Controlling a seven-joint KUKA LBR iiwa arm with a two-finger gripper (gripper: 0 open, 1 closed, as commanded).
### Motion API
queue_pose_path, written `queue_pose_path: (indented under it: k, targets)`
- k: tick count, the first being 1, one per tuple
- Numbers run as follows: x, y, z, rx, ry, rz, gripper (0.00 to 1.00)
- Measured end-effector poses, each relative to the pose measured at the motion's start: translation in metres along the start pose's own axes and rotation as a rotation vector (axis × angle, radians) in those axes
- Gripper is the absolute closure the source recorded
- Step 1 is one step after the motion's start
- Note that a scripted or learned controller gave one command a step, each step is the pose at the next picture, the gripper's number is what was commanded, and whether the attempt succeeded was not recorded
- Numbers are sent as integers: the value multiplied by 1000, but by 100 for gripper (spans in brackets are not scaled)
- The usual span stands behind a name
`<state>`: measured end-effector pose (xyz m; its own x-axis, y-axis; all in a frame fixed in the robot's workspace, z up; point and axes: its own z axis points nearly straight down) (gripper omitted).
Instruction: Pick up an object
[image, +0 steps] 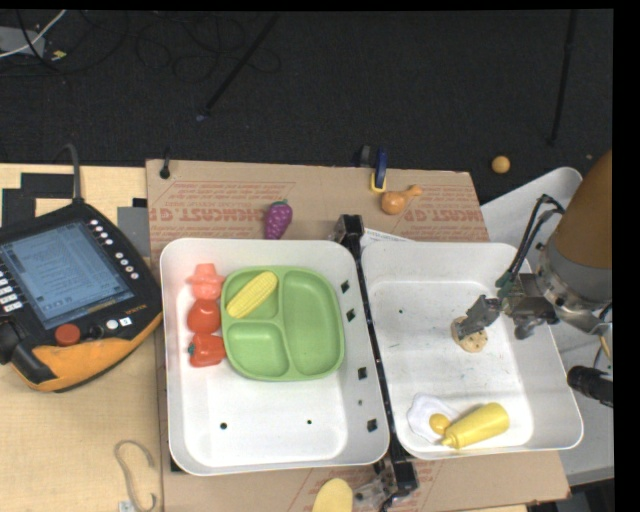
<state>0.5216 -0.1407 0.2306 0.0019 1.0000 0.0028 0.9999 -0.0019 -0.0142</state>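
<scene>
Plainly, the gripper (478, 322) sits low in the right bin (560, 420) right at a small tan cookie-like object (473, 340) (whether its jaws are parted or closed I cannot tell), so a glancing contact may nudge it aside ungrasped.

Wooden bench (60, 450), cardboard sheet (300, 205), two white bins (260, 440) side by side, teach pendant (70, 290)

The arm (585, 240) is reaching in from the right over the right bin (560, 420), its grey wrist hanging above that bin's right wall. The gripper (474, 328) is pointing leftward and down toward the middle of the bin's floor, sitting low over it, with dark cables looping above the wrist.
</scene>
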Motion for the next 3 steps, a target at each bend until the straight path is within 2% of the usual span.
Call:
queue_pose_path:
  k: [1,2,3]
  targets:
    - [0,2,-6,-11,-2,-2,0]
    - [0,0,38,-7,-1,-3,0]
    - [5,4,101,-5,0,-4,0]
